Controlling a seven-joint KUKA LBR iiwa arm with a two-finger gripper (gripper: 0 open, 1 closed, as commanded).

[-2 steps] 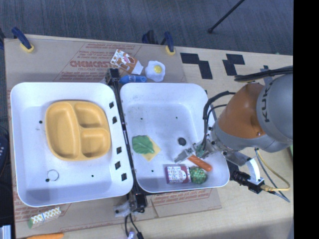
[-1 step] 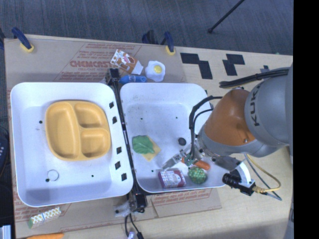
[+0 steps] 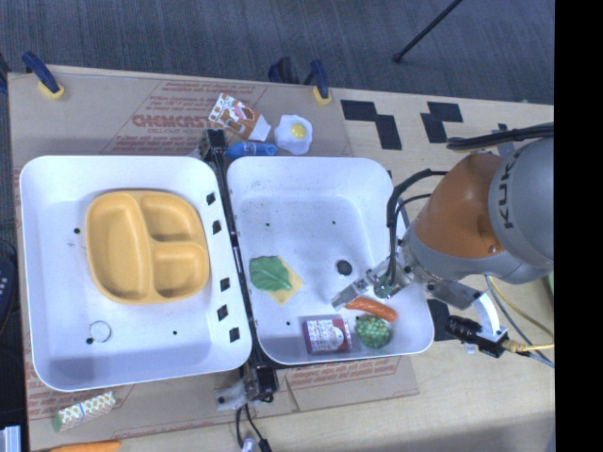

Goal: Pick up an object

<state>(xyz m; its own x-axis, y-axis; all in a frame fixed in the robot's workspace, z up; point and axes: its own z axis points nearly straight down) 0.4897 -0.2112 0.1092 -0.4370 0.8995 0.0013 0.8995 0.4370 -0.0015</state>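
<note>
1 orange carrot [image 3: 371, 308] lies just under the jaws [image 3: 363, 293]; their spread: cannot tell

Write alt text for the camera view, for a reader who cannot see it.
A grey and orange robot arm reaches from the right into the right white bin, its end effector low over an orange carrot, beside a green toy, a dark red packet and a green leaf on yellow. The left bin holds a yellow divided tray.
</note>
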